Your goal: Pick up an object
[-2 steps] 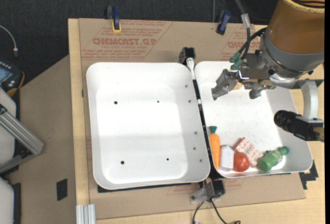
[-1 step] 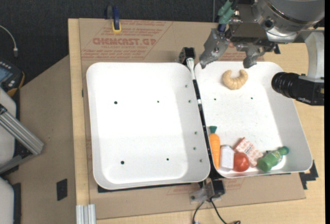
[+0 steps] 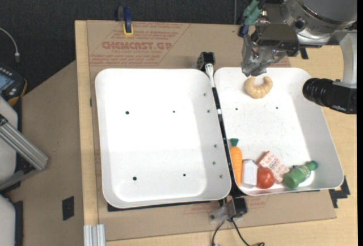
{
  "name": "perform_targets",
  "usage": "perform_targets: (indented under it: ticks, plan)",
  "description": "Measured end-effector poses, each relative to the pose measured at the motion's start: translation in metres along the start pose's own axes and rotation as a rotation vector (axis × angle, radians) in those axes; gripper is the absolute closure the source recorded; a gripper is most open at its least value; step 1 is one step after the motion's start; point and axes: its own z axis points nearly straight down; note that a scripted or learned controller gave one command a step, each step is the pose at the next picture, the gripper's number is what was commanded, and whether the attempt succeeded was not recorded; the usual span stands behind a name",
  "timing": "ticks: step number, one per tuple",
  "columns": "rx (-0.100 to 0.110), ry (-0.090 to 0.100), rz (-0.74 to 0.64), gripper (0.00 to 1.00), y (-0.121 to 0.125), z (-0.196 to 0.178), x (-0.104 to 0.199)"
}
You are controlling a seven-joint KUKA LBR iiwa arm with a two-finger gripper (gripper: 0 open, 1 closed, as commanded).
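Observation:
A tan croissant-shaped toy (image 3: 258, 87) lies at the far end of the right bin (image 3: 317, 120). My gripper (image 3: 254, 68) hangs just above the croissant's far edge, at the bin's back rim. At the near end of the same bin lie an orange carrot (image 3: 236, 158), a small white block (image 3: 249, 172), a red round toy (image 3: 265, 178), a red-and-white packet (image 3: 273, 162) and a green bottle (image 3: 299, 175). Nothing shows in the gripper.
The left bin (image 3: 113, 97) sits beside the right one, with a black divider strip (image 3: 215, 106) between them. A black camera body (image 3: 324, 93) juts in at the right bin's far right edge. A blue clamp (image 3: 127, 17) stands at the board's back edge.

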Motion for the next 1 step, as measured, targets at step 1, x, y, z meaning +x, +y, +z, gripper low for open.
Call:
perform_targets:
  ticks: [1]
  plan:
    - [-0.001,0.004,-0.009,1.00,-0.0010,-0.0292,0.0877]
